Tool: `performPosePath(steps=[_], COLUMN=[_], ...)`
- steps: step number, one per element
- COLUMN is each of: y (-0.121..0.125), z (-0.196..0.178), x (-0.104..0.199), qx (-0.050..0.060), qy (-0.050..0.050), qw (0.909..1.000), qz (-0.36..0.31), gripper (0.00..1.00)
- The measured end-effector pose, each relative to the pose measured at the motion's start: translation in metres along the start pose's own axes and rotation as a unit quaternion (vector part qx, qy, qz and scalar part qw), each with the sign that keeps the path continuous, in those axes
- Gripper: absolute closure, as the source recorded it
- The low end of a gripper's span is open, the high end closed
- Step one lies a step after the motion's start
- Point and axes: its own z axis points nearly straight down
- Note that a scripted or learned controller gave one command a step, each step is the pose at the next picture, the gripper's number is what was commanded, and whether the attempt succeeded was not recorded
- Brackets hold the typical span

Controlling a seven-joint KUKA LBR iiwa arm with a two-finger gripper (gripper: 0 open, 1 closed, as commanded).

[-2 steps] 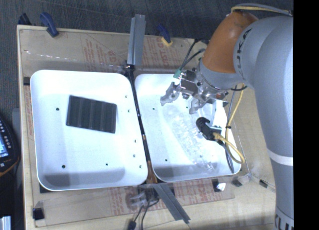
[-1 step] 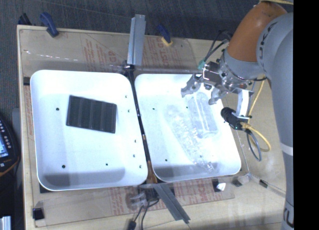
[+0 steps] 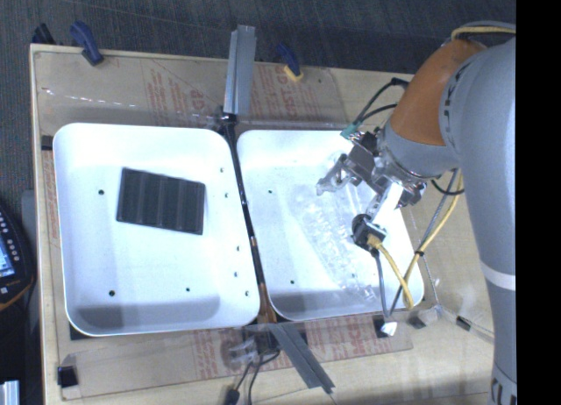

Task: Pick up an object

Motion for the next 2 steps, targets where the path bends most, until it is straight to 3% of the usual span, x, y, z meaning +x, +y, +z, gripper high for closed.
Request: performPosePath(steps=[1, 2], y=[-0.009, -0.013], z=[-0.037, 0.114], x=[-0.035, -0.024], qx=[-0.003, -0.010], qy=[0.001, 0.005], qw=[0.9953, 0.9999], qz=[-0.097, 0.009], gripper=[0.00, 0.00])
